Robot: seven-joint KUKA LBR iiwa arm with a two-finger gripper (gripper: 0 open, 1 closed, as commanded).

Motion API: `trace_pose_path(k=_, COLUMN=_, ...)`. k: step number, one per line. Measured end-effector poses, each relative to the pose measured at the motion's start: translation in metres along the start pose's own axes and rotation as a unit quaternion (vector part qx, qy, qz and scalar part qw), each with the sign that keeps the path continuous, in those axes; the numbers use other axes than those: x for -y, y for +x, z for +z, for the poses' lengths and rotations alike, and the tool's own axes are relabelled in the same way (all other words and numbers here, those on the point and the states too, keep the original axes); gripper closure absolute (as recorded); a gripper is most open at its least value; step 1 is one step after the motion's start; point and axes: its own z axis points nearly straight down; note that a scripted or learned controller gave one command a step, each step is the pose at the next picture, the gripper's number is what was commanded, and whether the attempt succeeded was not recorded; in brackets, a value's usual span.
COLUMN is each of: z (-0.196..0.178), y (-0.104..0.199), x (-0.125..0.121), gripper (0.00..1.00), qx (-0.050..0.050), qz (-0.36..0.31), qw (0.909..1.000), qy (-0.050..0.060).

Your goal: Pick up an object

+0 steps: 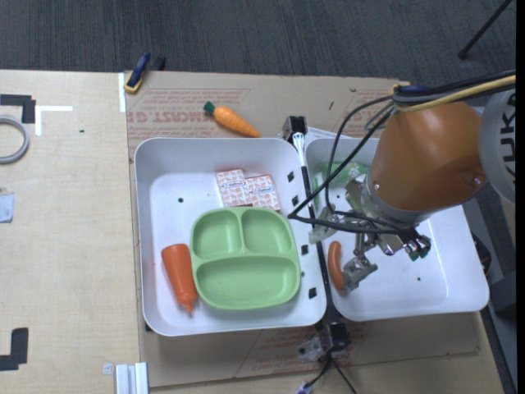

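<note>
My gripper (358, 272) hangs low over the left part of the right bin (443, 294), under the arm's orange band. A small red-orange sausage (335, 266) lies on the bin floor just left of the gripper, close to it or touching; nothing shows held. A green item (343, 171) peeks out at the bin's back, mostly hidden by the arm. In the left bin (156, 187) sit a green divided plate (244, 259), an orange carrot-shaped bottle (179, 276) and a patterned packet (244, 189).
A toy carrot (232, 120) lies on the cardboard behind the left bin. A blue-and-yellow tool (137, 71) rests at the cardboard's far corner. Black cables (328, 212) trail across the wall between the bins.
</note>
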Motion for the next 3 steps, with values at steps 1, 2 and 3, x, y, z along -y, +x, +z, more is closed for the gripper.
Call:
trace_pose_path(k=1, z=0.0, y=0.017, x=0.041, gripper=0.0, qx=0.001, qz=-0.079, qw=0.9969, qy=0.0)
trace_pose_path(k=2, z=0.0, y=0.024, x=0.043, gripper=0.0, qx=0.001, qz=-0.261, qw=0.9653, qy=0.001)
trace_pose_path(k=3, z=0.055, y=0.046, x=0.1, gripper=0.0, qx=0.0, qz=-0.252, qw=0.9676, qy=0.0)
